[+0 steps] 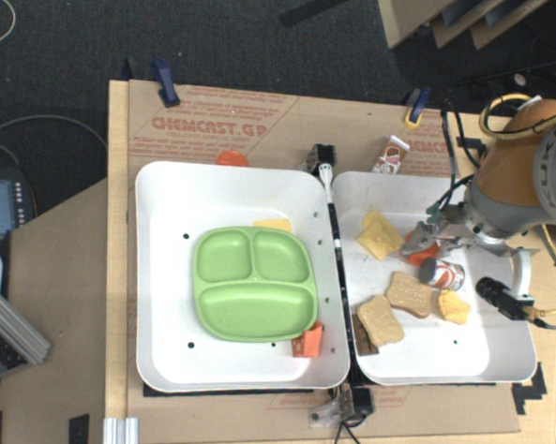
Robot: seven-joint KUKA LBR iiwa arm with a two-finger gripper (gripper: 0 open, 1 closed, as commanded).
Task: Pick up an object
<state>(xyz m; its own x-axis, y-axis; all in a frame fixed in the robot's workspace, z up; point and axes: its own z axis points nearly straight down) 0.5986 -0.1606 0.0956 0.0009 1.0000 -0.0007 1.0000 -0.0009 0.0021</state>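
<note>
From my remote station I log the following.

Desk (pixel 218 119): brown board top, carrying two shallow white bins side by side.

Left bin (pixel 154 256): holds a green divided plate (pixel 254 283) near its middle. A pale yellow piece (pixel 273 225) shows at the plate's far edge. An orange block (pixel 307 341) lies just beside the plate's near right corner.

Right bin (pixel 505 357): holds a yellow cheese-like wedge (pixel 379 236) toward its far left, two tan bread-like slices (pixel 410 295) and (pixel 380 320) lying close together near the middle, a smaller yellow chunk (pixel 455 308) just right of the upper slice, and a small red-and-white item (pixel 443 273) between the wedge and the chunk.

Arm (pixel 520 175): reaches in from the right, its orange band above the right bin.

Gripper (pixel 427 242): low over the right bin, just beside the red-and-white item, with something orange-red at its tip. I cannot tell how wide it stands, nor whether anything is caught in it.

Outside the bins: a small carton (pixel 390 156) lies on the desk beyond the right bin, and blue clamps (pixel 164 83) grip the far edge.
</note>
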